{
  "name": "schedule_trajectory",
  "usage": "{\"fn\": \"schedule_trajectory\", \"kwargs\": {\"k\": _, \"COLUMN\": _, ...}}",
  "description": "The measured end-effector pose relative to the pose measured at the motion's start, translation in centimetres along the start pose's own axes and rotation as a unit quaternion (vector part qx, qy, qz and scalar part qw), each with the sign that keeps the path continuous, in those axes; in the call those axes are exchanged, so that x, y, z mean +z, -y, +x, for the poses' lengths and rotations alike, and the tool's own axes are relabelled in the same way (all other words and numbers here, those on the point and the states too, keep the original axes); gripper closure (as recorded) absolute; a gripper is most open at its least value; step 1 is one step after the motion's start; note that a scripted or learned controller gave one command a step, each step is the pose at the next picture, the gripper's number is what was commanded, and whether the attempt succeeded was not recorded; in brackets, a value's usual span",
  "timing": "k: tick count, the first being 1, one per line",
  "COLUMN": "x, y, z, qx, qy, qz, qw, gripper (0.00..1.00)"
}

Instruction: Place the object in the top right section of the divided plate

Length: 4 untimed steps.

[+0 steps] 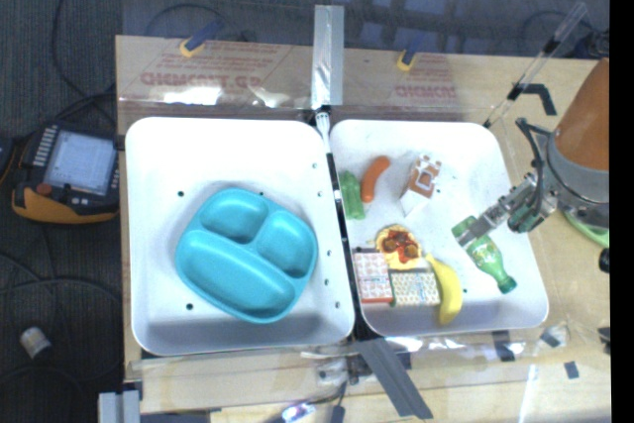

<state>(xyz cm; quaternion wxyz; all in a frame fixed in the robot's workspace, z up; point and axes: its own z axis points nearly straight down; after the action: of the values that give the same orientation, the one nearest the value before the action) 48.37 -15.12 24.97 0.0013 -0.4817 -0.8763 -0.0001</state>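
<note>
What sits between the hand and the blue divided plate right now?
In the camera view, between the hand and the divided plate lie the pizza slice, the boxes and the green item by the bin wall.

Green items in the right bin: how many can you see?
2. A green bottle lies near the bin's right wall, just below the gripper. A small dark green piece lies against the left wall, beside the orange sausage. Others might be hidden under the gripper.

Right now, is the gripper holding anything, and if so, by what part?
It cannot be told. The gripper sits over the cap end of the green bottle in the right bin, but a grasp on the bottle isn't visible.
</note>
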Motion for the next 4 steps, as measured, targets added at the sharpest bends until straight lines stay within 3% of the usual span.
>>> {"fn": "schedule_trajectory", "kwargs": {"k": 1, "x": -18.5, "y": 3.7, "z": -5.9, "qx": -0.033, "qy": 0.003, "qz": -0.001, "qw": 0.9995, "gripper": 1.0}}
{"fn": "schedule_trajectory", "kwargs": {"k": 2, "x": -4.5, "y": 3.8, "z": -6.1, "qx": 0.12, "qy": 0.0, "qz": 0.0, "qw": 0.9927, "gripper": 1.0}}
{"fn": "schedule_trajectory", "kwargs": {"k": 3, "x": -18.5, "y": 0.4, "z": -8.3, "qx": 0.049, "qy": 0.002, "qz": -0.001, "qw": 0.9988, "gripper": 1.0}}
{"fn": "schedule_trajectory", "kwargs": {"k": 4, "x": -5.3, "y": 3.7, "z": -6.0, "qx": 0.174, "qy": 0.0, "qz": 0.0, "qw": 0.9848, "gripper": 1.0}}
